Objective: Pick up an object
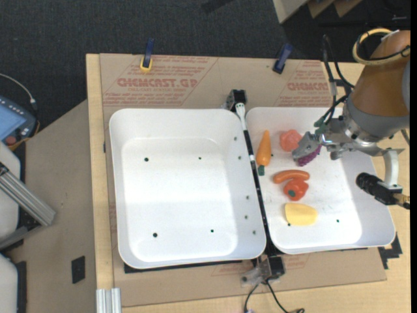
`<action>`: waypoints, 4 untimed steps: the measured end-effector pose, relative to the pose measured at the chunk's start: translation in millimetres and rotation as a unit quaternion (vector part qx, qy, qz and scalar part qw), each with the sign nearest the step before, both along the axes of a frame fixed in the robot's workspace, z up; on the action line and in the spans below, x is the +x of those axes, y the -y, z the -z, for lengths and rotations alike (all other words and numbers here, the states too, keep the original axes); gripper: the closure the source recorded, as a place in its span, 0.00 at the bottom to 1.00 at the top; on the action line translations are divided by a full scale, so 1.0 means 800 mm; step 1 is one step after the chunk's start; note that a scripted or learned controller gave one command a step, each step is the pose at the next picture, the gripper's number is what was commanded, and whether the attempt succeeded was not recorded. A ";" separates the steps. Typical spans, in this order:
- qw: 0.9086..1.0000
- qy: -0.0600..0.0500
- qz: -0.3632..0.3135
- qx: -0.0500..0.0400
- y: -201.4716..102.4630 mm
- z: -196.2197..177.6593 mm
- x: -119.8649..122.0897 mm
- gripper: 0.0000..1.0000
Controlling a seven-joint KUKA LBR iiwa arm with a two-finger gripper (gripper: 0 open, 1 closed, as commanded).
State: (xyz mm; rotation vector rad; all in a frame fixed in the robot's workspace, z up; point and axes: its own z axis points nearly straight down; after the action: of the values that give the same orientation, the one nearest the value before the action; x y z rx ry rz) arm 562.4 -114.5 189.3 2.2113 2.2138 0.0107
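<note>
My gripper (311,146) is over the right bin (365,230), in its upper middle, coming in from the right under the grey and orange arm. A purple object (308,156) sits right at the gripper's tip and is partly covered by it. I cannot tell whether it rests on the bin floor or is lifted. A pink-red round object (290,139) lies just to its left. An orange carrot (263,148) lies along the bin's left wall.
Below the gripper lie an orange-red sausage-shaped piece (291,175), a small red pepper (296,189) and a yellow piece (300,214). The left bin (124,175) stands alongside. A black part (374,187) of the arm hangs over the right bin's right side.
</note>
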 end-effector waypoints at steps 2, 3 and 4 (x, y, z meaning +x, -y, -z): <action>1.000 -0.005 0.001 0.001 0.004 0.073 -0.043 0.00; 1.000 -0.009 0.000 0.003 -0.031 0.134 -0.038 0.00; 1.000 -0.006 0.001 0.002 -0.029 0.118 -0.037 1.00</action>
State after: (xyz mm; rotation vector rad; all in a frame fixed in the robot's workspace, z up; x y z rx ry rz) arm 532.7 -91.2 95.0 2.2212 2.2197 0.0014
